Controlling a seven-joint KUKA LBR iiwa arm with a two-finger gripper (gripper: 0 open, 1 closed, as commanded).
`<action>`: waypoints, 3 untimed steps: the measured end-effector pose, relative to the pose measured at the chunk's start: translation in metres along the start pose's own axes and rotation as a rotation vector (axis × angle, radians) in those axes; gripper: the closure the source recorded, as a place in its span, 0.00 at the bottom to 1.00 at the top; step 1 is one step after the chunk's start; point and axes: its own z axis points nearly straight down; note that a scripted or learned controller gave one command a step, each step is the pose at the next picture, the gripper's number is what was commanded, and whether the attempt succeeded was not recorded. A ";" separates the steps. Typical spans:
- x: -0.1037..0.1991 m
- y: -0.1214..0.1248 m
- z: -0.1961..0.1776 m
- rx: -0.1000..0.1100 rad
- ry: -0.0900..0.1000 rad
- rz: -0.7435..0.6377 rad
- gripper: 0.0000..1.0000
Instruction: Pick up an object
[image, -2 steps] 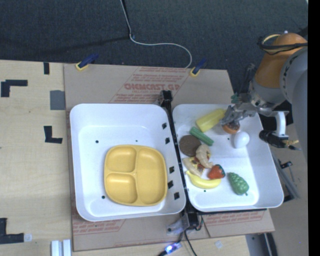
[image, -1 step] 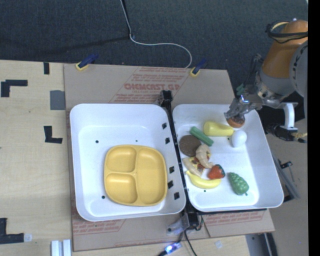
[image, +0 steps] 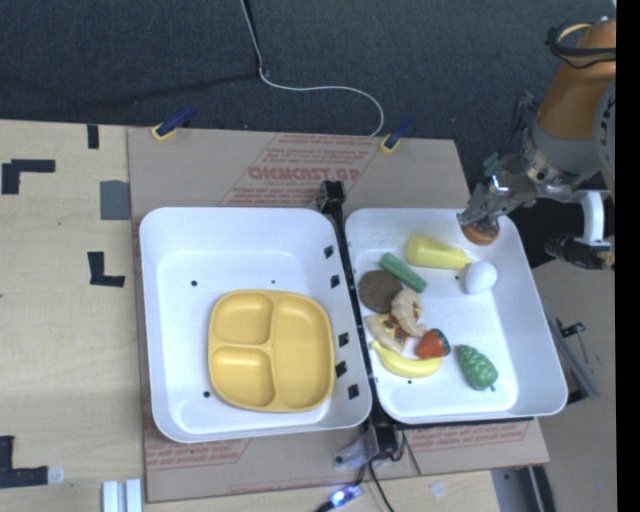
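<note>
Two white bins sat side by side on the table (image: 60, 330). The left bin (image: 170, 250) held one yellow divided plate (image: 270, 350) with three sections. The right bin (image: 520, 340) held a cluster of toy foods: one yellow corn-like piece (image: 436, 253), one white egg (image: 479, 277), one green stick (image: 402, 272), one brown round piece (image: 379, 290), one banana (image: 405, 364), one red piece (image: 432, 344), one green bumpy piece (image: 478, 367), and one pale mixed lump (image: 405, 312) between the brown piece and the banana.

The arm (image: 575, 105) came in from the right, wrist angled down toward the right bin's far right corner. The end effector (image: 482, 220) was at that corner, closed on a small orange-brown object (image: 481, 234) that showed at its tip, just above the bin rim.

The pale lump was too jumbled to identify. The arm's upper part was cut off at the frame edge. One white cable (image: 320, 88) ran across the dark floor behind the table.
</note>
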 end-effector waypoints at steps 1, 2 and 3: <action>0.059 -0.009 0.011 0.006 0.003 -0.005 1.00; 0.120 -0.018 0.015 0.006 0.002 -0.005 1.00; 0.163 -0.030 0.000 0.005 0.002 -0.004 1.00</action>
